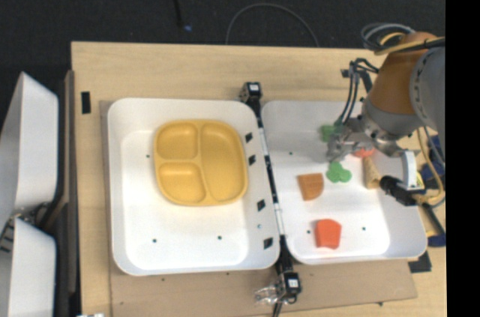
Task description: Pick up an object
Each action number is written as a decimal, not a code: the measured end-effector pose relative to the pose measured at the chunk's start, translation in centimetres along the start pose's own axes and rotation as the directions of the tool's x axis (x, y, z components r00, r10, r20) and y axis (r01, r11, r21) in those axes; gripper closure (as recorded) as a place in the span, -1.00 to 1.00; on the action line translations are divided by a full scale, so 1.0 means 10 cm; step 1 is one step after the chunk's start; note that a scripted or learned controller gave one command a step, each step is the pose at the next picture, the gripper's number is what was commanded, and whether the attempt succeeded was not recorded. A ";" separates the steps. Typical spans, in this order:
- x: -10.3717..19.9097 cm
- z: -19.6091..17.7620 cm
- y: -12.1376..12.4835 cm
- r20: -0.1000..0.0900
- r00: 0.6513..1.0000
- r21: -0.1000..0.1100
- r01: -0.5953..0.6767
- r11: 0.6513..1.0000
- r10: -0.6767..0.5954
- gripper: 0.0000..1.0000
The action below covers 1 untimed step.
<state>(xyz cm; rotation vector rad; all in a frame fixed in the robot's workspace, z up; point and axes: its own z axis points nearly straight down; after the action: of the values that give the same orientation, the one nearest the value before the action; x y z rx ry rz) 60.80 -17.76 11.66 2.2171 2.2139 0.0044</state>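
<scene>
My gripper (340, 152) hangs low over the upper middle of the right bin (300, 121). A green object (340, 174) lies right beneath its tip; whether they touch is unclear. Another small green piece (328, 132) lies just up and left of the gripper. Left of the green object rests an orange block (310, 186), and a red-orange block (327, 233) sits nearer the bin's front edge. To the gripper's right, a tan cork-like piece (370, 172) stands beside a small red piece (364, 153) that the arm partly hides.
The left bin (127, 233) holds a yellow divided plate (201, 161) in its upper middle. A ridge with black clips (264, 180) separates the two bins. The arm's body (405, 91) covers the right bin's far right corner.
</scene>
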 end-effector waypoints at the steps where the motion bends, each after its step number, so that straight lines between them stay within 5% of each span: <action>1: -0.02 -0.48 0.10 -0.002 1.000 0.002 0.004 1.000 -0.004 1.00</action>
<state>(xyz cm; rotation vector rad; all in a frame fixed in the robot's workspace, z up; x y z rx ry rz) 61.78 -17.94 16.48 2.2149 2.2209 0.0044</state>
